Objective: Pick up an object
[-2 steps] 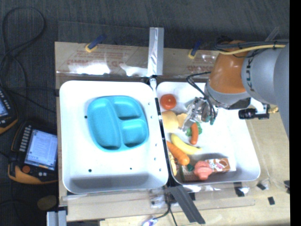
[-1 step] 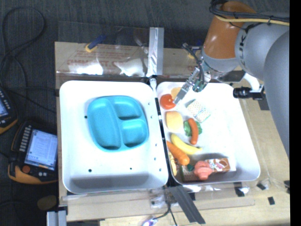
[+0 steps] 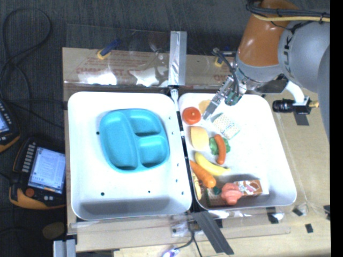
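Observation:
The right bin [image 3: 268,143] holds several toy foods along its left side: a red tomato [image 3: 191,115], a pale yellow block [image 3: 199,137], an orange pepper with a green stem [image 3: 220,148], a banana [image 3: 210,165] and an orange carrot [image 3: 203,175]. A white patterned packet [image 3: 226,125] lies near the middle back. A pink piece [image 3: 230,193] and a small printed box [image 3: 249,187] rest by the front wall. My gripper [image 3: 215,105] hangs low over the bin's back left, just right of the tomato and above the packet, partly covering a yellow item [image 3: 204,105].
The left bin [image 3: 86,186] carries a blue divided tray [image 3: 134,138]. The grey arm with its orange band [image 3: 262,36] comes in from the upper right over the right bin's back edge. A metal divider strip [image 3: 177,58] stands behind the bins.

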Robot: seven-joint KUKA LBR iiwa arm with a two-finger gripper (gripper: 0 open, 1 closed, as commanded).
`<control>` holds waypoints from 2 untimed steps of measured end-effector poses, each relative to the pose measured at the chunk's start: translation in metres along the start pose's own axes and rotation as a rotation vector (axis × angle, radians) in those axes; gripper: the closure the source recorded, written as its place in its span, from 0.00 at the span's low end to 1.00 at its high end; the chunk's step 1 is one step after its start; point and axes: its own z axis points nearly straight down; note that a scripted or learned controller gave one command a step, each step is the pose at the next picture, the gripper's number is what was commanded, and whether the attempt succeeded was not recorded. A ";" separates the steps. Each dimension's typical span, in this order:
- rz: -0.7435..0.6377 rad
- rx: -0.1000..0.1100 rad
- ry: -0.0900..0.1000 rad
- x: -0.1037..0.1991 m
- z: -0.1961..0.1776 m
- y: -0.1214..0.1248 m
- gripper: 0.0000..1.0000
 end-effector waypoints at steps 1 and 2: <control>-0.002 0.001 -0.002 0.000 -0.009 0.001 1.00; 0.072 -0.001 0.005 0.068 0.007 0.030 1.00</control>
